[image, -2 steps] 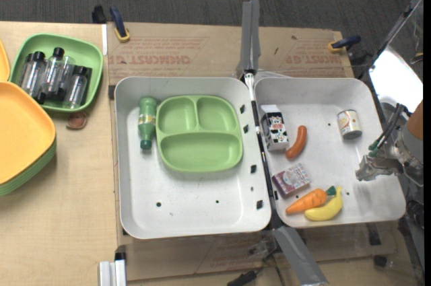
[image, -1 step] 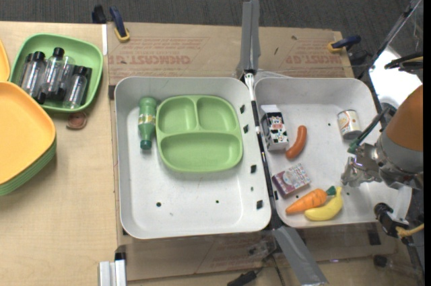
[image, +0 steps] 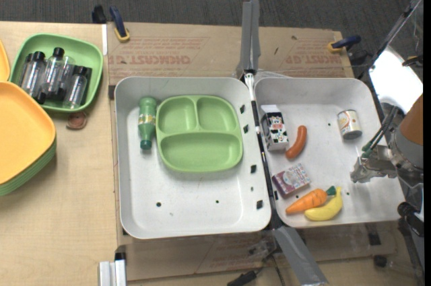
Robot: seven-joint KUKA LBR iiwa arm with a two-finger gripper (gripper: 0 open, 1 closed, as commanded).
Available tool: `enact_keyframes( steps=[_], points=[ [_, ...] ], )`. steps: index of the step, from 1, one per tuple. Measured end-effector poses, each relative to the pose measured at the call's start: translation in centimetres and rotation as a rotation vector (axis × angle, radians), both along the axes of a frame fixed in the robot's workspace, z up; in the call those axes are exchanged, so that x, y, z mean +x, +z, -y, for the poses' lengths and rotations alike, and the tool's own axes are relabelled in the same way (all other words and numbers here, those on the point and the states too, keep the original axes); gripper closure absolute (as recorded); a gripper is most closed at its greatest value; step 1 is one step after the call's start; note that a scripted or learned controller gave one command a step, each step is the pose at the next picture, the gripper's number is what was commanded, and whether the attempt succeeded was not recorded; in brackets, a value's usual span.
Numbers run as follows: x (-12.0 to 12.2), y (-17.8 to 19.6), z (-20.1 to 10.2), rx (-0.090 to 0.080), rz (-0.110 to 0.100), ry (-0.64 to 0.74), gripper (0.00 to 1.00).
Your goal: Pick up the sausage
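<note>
Gripper (image: 363,169), fingers' state impossible to tell, hangs well right of the sausage (image: 296,142).

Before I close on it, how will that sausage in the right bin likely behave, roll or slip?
The sausage looks smooth and rounded, so it may slip from a loose pinch. Its slight curve probably limits rolling. It lies tilted beside the small carton, so a push could nudge it against that. The gripper sits near the bin's right side.
</note>
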State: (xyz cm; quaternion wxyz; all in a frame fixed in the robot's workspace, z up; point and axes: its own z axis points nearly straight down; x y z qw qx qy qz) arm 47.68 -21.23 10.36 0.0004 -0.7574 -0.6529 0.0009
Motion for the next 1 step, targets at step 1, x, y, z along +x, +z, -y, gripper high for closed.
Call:
enact_keyframes(
  steps=[1],
  points=[
    [0.0, -1.32, -4.94, 0.002, -0.002, -0.196, 1.0]
  ],
)
